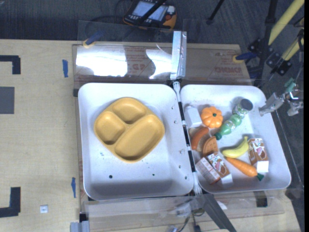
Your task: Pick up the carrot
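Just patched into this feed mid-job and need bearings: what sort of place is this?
Most likely a robotics lab test bench, not a kitchen. Two white bins sit on a wooden bench marked with tape, the food is toy-like, such as the carrot and banana, and a handheld controller lies behind.

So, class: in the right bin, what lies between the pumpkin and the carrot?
In the camera view, the banana lies between the pumpkin and the carrot.

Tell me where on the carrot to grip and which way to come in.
Grip the carrot around its thick orange middle, coming straight down with the grip across its width. It lies flat, running lengthwise toward the bin's near right corner. The banana and small carton crowd its upper side, so descend carefully.
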Robot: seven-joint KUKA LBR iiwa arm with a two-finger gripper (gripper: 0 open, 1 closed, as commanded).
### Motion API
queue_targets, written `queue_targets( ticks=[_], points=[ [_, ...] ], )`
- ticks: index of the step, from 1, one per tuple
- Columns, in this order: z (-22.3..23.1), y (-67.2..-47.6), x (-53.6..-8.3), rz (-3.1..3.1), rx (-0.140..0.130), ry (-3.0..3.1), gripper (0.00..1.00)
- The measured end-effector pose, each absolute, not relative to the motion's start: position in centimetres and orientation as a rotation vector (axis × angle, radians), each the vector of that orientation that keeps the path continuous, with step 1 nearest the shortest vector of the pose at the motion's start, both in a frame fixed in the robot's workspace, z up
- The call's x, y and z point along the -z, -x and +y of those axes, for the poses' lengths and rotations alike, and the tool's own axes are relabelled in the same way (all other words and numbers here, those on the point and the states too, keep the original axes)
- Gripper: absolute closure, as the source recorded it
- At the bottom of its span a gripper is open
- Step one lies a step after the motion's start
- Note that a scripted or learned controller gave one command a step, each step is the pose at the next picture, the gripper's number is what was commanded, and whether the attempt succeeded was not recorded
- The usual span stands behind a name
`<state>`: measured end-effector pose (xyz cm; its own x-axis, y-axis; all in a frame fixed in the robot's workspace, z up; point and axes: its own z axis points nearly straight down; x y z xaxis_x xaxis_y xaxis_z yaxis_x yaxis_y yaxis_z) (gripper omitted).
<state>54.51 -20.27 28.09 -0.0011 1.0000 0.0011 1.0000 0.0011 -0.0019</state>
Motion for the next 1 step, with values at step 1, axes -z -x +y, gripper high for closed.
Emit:
queue_targets(
  ticks=[1],
  points=[
    [-14.66,-57.94,-15.82,-2.365,0.0,2.068,0.0]
  ],
)
